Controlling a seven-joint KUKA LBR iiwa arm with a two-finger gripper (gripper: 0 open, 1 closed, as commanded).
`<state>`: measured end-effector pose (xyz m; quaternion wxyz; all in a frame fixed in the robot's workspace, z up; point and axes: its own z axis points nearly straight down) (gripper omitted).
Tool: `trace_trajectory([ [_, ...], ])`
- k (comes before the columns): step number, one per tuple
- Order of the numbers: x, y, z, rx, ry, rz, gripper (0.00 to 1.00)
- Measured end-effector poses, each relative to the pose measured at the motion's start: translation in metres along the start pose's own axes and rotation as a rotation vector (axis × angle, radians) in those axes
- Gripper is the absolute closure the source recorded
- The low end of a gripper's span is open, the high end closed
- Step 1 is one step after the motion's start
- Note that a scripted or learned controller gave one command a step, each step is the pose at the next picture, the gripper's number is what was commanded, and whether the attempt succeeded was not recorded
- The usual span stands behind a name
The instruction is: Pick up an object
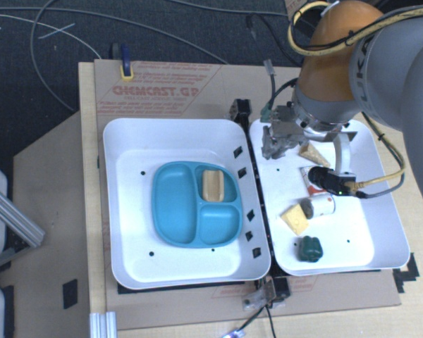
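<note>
Grey arm (381,62) looms over the right bin (381,252); jaws' state I cannot tell. Yellow wedge (295,219), dark green lump (310,248) below; cardboard-topped counter (162,83), cables behind.

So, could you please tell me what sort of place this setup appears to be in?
Most likely a robotics lab or test cell. A grey arm reaches over two white bins, which sit on a cardboard-covered bench, with loose cables trailing across dark carpet.
</note>
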<state>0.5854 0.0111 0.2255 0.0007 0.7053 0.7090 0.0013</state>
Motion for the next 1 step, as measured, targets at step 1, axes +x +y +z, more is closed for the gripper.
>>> trace_trajectory([
  [1,0.0499,0.0194,-0.0098,0.0,0.001,0.0,1.0],
])
